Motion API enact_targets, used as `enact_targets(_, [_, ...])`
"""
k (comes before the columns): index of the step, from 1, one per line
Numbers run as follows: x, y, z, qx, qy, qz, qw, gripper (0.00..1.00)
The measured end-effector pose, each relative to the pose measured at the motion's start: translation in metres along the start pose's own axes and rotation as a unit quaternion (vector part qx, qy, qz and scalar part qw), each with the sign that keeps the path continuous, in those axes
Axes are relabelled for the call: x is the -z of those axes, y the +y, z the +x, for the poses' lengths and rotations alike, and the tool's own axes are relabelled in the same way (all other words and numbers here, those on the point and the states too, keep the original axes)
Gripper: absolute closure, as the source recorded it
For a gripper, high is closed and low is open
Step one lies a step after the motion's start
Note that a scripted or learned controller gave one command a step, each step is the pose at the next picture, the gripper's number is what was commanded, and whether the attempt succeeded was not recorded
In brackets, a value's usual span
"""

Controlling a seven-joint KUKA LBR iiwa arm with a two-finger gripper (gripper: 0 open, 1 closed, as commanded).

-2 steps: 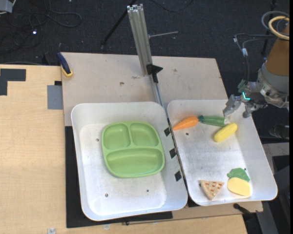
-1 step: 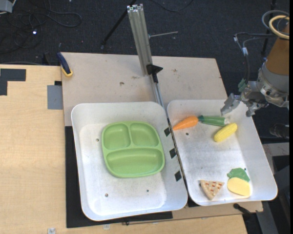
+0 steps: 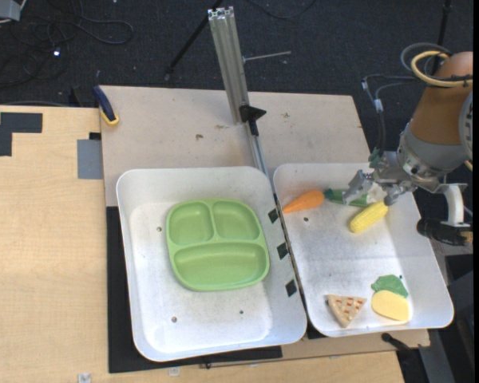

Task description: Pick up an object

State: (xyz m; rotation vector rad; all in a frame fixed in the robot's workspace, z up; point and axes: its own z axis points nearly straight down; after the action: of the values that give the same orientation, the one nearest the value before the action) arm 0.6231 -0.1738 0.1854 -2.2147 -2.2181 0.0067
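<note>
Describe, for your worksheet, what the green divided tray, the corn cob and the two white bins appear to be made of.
Green divided tray: probably moulded plastic, its colour uniform, its edges rounded and its sheen soft.
Corn cob: likely toy plastic, a flat, bright yellow; its surface is too small to judge further.
White bins: seemingly thin plastic, matte, with speckled scuffing on the floors.
</note>
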Motion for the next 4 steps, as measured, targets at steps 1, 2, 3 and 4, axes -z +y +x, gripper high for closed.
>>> enact_targets(1, [-0.055, 0.010, 0.002, 0.002, 0.000, -0.001, 1.0000, 0.00])
enact_targets(2, [-0.097, 0.012, 0.003, 0.001, -0.001, -0.006, 1.0000, 0.00])
enact_targets(3, [-0.083, 0.013, 0.003, 0.002, -0.001, -0.008, 1.0000, 1.00])
enact_targets(4, [-0.041, 0.015, 0.000, 0.000, -0.001, -0.005, 1.0000, 1.00])
